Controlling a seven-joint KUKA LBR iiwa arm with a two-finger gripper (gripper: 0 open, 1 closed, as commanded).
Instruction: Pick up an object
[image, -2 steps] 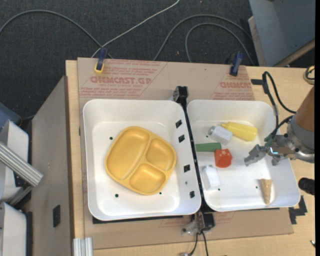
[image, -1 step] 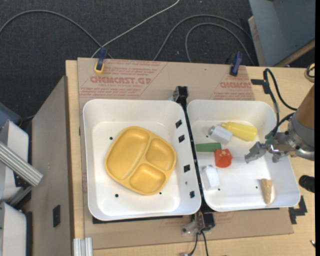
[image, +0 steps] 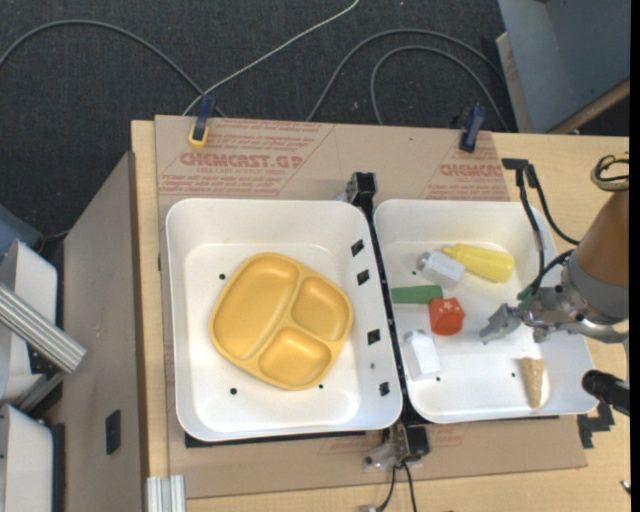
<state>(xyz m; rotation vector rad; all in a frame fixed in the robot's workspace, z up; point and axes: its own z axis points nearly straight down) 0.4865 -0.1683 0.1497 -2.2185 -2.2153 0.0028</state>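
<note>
Claw (image: 512, 322) hanging spread and gripping nothing; red pepper (image: 447, 316) just left of it, ice-cream cone (image: 535, 381) below. Best centred over pepper, clear of green block (image: 415, 294), before clamping.

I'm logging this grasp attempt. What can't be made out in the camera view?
- Gripper: too small and blurred to read.
- Arm: cut off by the right edge.
- Grey-capped yellow item: too small to identify.
- White block: no detail readable.

Gripper (image: 512, 322) hovers over right bin (image: 470, 405), beside tomato (image: 447, 316).
</note>
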